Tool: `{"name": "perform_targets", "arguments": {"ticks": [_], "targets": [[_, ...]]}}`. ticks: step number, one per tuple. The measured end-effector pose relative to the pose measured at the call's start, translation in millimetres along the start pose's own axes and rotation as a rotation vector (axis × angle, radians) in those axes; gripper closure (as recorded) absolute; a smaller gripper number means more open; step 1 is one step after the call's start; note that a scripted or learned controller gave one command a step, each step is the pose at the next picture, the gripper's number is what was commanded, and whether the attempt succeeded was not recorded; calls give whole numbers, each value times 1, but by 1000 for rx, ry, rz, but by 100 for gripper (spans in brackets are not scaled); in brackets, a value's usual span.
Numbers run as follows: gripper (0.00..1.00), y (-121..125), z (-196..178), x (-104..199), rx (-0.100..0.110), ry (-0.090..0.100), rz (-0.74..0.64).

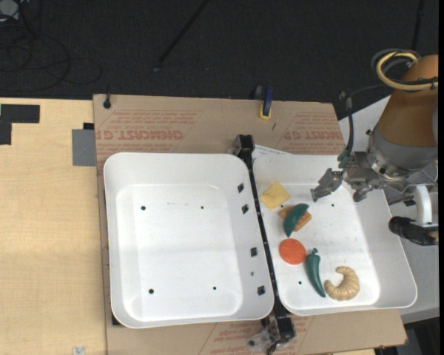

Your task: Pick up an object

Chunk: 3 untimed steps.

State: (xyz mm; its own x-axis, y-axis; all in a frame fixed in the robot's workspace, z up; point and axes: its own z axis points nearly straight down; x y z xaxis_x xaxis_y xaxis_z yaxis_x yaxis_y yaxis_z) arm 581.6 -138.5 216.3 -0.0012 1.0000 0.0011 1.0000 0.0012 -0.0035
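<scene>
We are looking down on the left bin (126, 198), bare white, and the right bin (385, 272), where every object is lying. The arm (408, 117) is reaching in with the gripper (340, 186) hovering apart from them, fingers spread, holding nothing. The croissant (342, 283), green chilli (313, 272), carrot (296, 218), tomato (293, 251) and yellow block (274, 195) are sitting untouched, so we are judging the pick not begun.
</scene>
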Motion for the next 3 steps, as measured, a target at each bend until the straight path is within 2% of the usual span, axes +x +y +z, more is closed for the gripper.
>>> {"name": "perform_targets", "arguments": {"ticks": [1,2,3], "targets": [[0,-89,97,-16,6,3,2],[0,-73,130,52,1,0,3],[100,-73,119,52,0,-1,6]]}}
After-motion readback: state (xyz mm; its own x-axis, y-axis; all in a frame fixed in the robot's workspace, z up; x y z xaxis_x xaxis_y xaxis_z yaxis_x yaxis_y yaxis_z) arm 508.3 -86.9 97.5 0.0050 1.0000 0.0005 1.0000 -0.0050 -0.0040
